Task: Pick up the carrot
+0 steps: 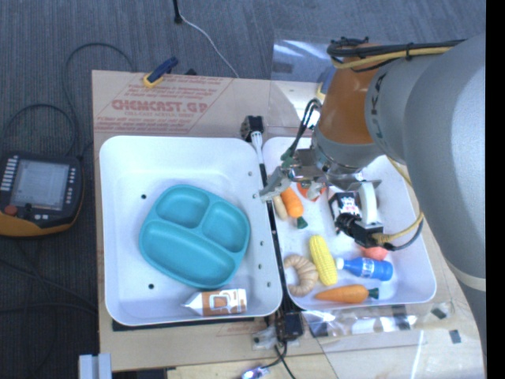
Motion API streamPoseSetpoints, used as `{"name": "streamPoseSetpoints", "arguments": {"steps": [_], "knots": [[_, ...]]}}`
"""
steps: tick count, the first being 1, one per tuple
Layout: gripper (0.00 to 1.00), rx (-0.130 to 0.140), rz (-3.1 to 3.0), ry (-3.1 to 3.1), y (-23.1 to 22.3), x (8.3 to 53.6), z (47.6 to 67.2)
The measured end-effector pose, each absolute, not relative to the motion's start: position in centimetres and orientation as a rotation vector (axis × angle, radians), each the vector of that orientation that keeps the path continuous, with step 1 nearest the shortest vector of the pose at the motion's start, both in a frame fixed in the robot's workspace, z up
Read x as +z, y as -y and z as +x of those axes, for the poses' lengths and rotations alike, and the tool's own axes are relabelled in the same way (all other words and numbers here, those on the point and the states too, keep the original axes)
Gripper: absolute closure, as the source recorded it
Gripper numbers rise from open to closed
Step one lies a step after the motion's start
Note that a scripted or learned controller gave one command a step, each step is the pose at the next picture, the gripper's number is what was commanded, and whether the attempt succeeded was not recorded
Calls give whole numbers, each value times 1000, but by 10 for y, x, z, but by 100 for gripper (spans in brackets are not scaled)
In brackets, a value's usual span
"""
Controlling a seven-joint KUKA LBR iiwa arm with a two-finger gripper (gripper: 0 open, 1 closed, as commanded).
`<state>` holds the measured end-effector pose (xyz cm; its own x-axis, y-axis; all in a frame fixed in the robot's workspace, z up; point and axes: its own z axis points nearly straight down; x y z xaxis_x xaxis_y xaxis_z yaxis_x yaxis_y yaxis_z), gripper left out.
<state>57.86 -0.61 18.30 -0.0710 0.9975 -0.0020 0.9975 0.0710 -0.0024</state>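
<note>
Reach under way, carrot not yet taken

The carrot [343, 294] lies on its side at the near edge of the right bin [422, 294], just in front of the corn [322, 259]. Farther back, the gripper [297, 181] hangs over a smaller orange piece [292, 202] by the bins' divider; whether it is released or clenched cannot be told. The next move probably calls for coming nearer and descending along the carrot's length.

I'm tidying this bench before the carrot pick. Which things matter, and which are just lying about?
Job:
- orange toy carrot with green tip
- grey arm's two-finger gripper

Lying about:
- yellow plastic corn cob
- small blue bottle
- teal divided plate
</note>
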Motion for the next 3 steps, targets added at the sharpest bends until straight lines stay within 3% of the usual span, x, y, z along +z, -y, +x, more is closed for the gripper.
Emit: {"name": "streamPoseSetpoints", "arguments": {"steps": [1, 2, 3], "knots": [[0, 6, -2144, 2298, 7, 183, 579], [0, 9, -2231, 2215, 96, 183, 568], [0, -10, -2456, 1980, 94, 112, 607]]}}
